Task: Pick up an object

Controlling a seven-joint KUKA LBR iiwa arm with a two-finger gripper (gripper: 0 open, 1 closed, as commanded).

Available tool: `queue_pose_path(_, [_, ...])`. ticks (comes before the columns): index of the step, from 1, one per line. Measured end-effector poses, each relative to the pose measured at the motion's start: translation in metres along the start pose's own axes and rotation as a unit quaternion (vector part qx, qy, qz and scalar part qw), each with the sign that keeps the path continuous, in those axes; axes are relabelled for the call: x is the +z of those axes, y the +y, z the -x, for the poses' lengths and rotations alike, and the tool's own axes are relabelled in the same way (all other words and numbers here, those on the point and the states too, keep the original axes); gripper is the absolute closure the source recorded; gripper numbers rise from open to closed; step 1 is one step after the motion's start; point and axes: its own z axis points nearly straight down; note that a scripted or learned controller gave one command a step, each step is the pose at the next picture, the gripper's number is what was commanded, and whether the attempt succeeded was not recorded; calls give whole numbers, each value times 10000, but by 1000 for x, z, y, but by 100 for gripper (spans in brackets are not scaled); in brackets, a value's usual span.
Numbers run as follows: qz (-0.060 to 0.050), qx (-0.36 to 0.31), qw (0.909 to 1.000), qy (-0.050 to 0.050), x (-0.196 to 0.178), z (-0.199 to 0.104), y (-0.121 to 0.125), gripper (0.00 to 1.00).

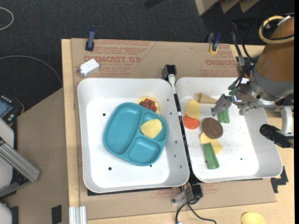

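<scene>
My gripper [232, 108] hangs over the back middle of the right bin [261, 169], reaching in from the right, and looks open, with nothing seen between its fingers. A small green piece [224, 117] pokes out just under its left finger [219, 106]. To the left of it lie a tan cone [205, 97], a yellow piece [192, 108], an orange piece [190, 122] and a brown round disc [212, 128]. Nearer the front lie a yellow chunk [214, 143] and a green stick [211, 156].
The left bin [93, 171] holds a blue divided plate [122, 133] with a yellow piece [151, 128] on it, and a small red-topped round item [148, 104] behind the plate. A black divider clip [169, 71] sits between the bins. The arm's grey and orange body [275, 64] looms at the right.
</scene>
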Motion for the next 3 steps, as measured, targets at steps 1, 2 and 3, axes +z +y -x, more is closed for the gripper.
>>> queue_pose_path(1, [-15, 6, 10000, 8, 40, -23, -55, 0])
queue_pose_path(2, [11, -3, 10000, -5, -21, -25, -67, 0])
queue_pose_path(3, [19, -10, 10000, -6, -104, -59, -67, 0])
